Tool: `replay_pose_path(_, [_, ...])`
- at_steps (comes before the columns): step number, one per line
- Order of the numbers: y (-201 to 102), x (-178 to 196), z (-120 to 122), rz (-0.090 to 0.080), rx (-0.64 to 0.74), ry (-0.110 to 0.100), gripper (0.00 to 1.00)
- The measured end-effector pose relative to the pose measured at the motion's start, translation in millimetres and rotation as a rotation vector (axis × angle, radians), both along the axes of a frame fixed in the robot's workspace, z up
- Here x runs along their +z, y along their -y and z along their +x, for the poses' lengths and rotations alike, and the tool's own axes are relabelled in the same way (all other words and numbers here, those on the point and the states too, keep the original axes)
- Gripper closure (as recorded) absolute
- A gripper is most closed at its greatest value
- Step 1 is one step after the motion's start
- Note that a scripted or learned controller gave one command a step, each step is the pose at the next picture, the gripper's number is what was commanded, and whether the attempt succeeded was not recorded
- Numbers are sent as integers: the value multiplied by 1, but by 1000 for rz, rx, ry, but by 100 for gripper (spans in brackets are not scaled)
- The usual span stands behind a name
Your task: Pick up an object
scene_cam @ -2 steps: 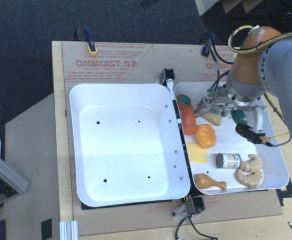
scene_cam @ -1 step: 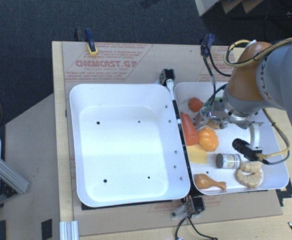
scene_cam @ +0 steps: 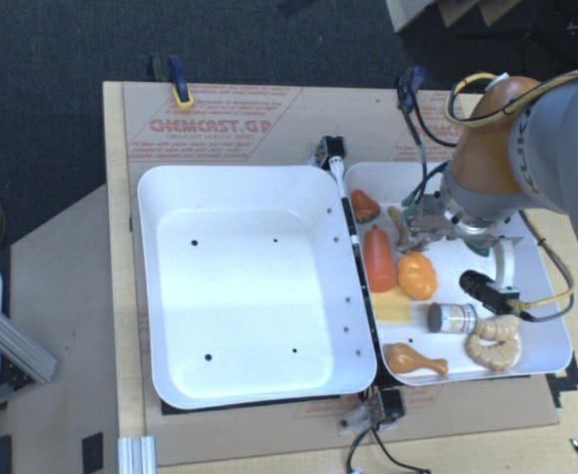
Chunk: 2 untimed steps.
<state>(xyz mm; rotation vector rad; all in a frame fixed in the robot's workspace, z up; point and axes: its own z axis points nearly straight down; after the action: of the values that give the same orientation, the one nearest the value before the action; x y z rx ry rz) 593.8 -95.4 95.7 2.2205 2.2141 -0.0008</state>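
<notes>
Camera view: the gripper is down in the right bin, just behind the round orange fruit and beside the long red-orange veggie. Honestly can't tell from this angle if it's open or closed. The other pickable stuff sits in that same bin: a small red piece at the back, a yellow wedge, a little jar on its side, a drumstick and a pale curled thing up front, with the left bin right alongside.
</notes>
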Motion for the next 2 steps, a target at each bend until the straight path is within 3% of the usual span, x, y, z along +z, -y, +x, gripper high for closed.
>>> replay_pose_path(1, [39, -10, -36, 4, -1, -4, 100])
replay_pose_path(2, [-35, 135, -19, 5, 12, 12, 100])
